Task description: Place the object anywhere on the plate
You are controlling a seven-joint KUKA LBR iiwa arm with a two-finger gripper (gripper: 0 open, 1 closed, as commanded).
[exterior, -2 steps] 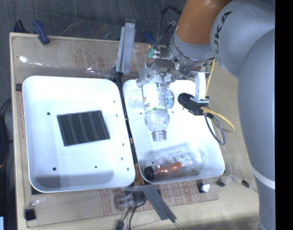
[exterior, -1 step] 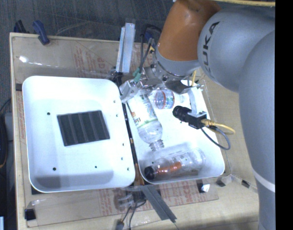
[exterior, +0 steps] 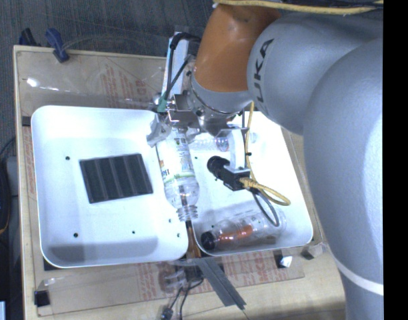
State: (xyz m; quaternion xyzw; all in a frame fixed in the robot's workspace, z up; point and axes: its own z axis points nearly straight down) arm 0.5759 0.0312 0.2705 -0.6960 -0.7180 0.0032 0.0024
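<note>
bottle lifted, plate not yet reached

the clear plastic bottle hangs at a slant over the ridge where the two white bins meet, its upper end right under the tool and its cap end pointing down toward the near edge of the desk. the tool seems to be clamped on the bottle's upper end, though the wrist hides much of the grip. the dark ribbed plate lies flat in the left bin, well to the left of the bottle, with nothing on it. to the right of the bottle, in the right bin, lies a second clear bottle with something reddish inside. judging from this, the pick looks done; the carry leftward over the plate and the release are left.
</note>
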